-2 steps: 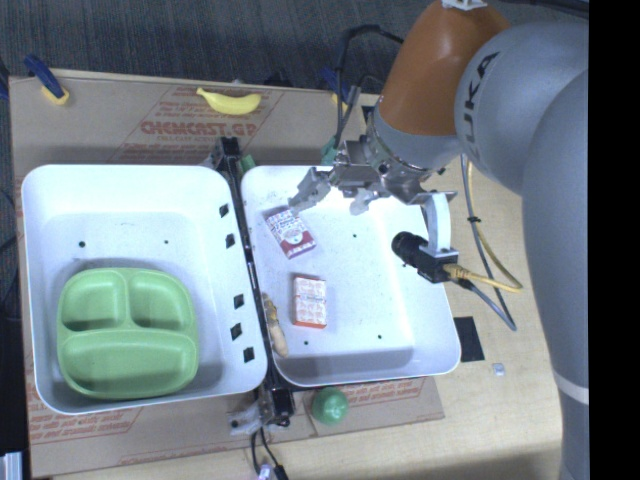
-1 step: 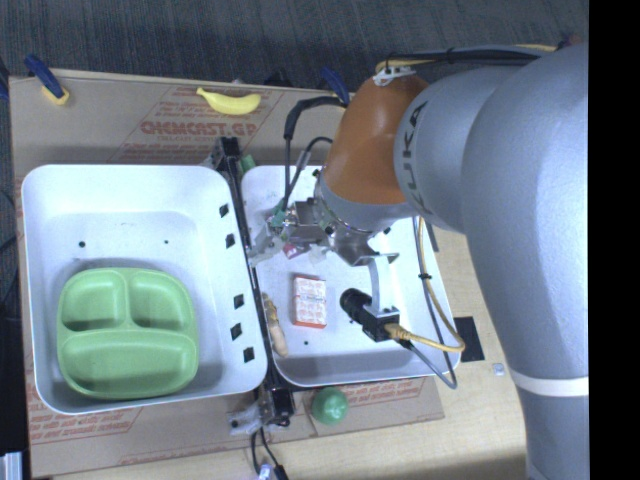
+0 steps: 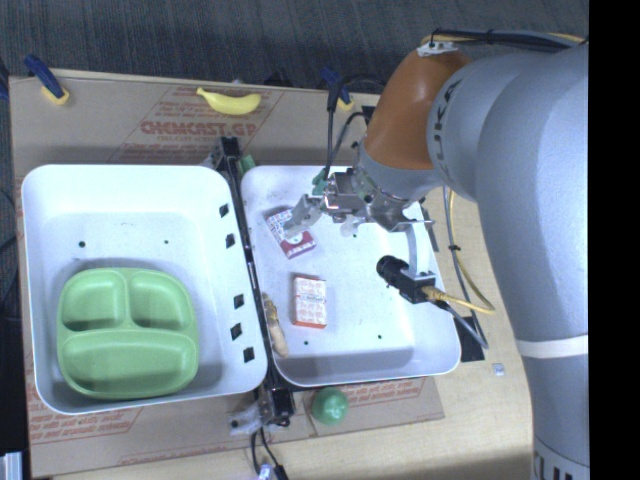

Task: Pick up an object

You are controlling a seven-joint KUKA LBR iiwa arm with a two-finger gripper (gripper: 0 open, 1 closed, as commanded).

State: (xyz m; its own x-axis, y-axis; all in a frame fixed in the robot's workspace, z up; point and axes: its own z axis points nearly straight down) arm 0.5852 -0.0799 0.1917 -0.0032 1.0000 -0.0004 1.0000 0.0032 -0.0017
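- Bench [image 3: 480,388] seen from above at a slant, with a sheet of brown printed cardboard [image 3: 150,128] under two shallow white bins set side by side.
- Left bin [image 3: 60,188]: holds a pale green divided plate [image 3: 127,333] with three compartments, lying in the near left part of the bin.
- Right bin [image 3: 400,343]: holds two small flat packets.
- Red and white packet [image 3: 290,231] lies tilted in the far left part of the right bin, close to the divide between the bins.
- Orange and white packet [image 3: 309,301] lies nearer the camera, apart from the first, toward the middle of the bin floor.
- Grey arm [image 3: 520,188] with an orange band [image 3: 405,108] reaches in from the right, over the far half of the right bin.
- Gripper [image 3: 318,206] sits low, just beside the far right edge of the red and white packet; whether its jaws are apart or together cannot be told, nor whether it touches the packet.
- Yellow banana [image 3: 230,99] lies on the cardboard behind the bins.
- Green ball [image 3: 328,405] rests on the cardboard in front of the right bin.
- Blue clamps [image 3: 45,78] grip the far edge of the cardboard.
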